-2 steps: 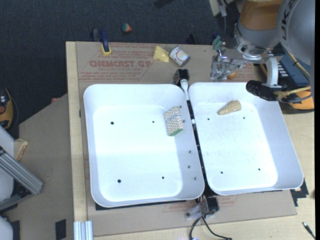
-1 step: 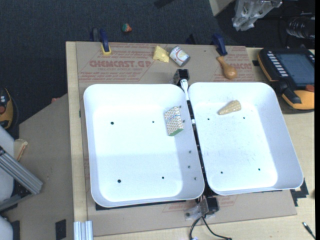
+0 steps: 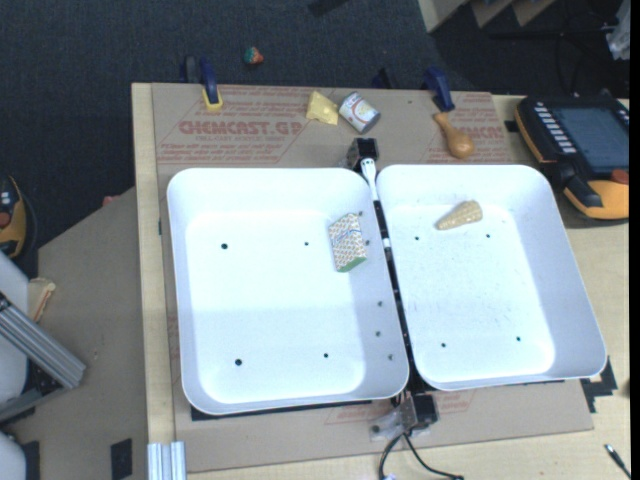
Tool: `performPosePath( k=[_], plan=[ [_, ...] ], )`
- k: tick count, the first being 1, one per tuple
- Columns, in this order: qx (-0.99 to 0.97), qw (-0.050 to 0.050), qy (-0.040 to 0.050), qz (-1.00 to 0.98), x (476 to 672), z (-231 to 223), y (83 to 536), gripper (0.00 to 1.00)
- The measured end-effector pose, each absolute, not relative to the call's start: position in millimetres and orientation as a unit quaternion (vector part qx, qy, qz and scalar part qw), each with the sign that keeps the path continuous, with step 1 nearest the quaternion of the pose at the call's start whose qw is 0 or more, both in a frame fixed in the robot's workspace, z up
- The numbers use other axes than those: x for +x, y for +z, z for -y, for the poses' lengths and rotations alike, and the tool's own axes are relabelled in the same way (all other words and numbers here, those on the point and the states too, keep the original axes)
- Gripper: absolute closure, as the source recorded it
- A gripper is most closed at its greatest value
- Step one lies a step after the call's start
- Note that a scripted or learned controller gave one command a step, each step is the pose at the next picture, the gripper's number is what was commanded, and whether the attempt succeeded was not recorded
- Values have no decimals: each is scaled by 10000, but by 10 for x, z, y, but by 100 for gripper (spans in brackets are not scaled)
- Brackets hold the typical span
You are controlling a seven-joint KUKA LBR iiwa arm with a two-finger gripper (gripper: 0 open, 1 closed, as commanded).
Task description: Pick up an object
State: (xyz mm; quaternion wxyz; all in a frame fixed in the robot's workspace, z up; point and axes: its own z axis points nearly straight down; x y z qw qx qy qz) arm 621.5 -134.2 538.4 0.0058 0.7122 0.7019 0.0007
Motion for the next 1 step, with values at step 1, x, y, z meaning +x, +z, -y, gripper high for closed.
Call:
performPosePath(
  k=[1],
  plan=[
    [7034,-62,-31,-7107,6346,216,4126,100]
  ],
)
